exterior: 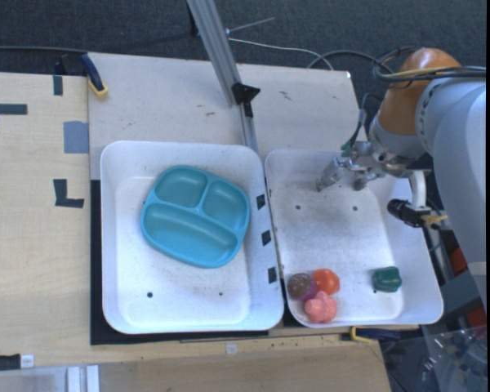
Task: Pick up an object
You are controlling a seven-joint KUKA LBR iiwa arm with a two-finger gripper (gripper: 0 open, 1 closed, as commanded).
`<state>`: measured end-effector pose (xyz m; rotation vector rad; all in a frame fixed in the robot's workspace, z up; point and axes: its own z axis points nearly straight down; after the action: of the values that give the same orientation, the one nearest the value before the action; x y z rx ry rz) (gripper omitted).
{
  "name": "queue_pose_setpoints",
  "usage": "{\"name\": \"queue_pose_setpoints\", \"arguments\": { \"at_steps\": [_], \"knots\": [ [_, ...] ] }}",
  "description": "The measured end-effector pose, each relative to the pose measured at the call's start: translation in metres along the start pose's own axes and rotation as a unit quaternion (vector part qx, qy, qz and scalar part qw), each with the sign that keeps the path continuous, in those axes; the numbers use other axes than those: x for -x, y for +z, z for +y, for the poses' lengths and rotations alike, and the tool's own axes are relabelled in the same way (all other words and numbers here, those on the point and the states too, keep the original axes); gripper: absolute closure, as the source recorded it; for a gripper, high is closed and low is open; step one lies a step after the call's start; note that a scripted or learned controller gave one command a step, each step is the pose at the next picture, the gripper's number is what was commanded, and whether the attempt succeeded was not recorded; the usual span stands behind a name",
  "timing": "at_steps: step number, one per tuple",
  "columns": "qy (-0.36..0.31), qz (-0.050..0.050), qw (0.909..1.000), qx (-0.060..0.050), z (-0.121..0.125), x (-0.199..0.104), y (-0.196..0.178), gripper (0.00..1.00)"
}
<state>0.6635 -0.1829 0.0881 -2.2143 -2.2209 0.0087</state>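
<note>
Nearest, at six o'clock in the right bin, a pink object, purple object and orange object cluster; a green object sits apart. Left bin holds a blue divided plate. Farthest, at twelve o'clock, the gripper hovers; jaw state cannot be told.

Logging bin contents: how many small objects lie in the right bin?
4: a purple one, orange one and pink one clustered at the near edge, a green one apart.
</note>
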Motion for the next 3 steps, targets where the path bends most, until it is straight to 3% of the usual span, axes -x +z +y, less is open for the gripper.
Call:
{"name": "queue_pose_setpoints", "arguments": {
  "at_steps": [1, 2, 3],
  "knots": [
    [-0.001, -0.001, 1.0, 0.002, 0.002, 0.0, -0.014, 1.0],
    [0.0, 0.0, 1.0, 0.006, -0.006, -0.007, -0.066, 1.0],
    [0.0, -0.001, 1.0, 0.007, 0.004, -0.011, -0.123, 1.0]
  ]
}}
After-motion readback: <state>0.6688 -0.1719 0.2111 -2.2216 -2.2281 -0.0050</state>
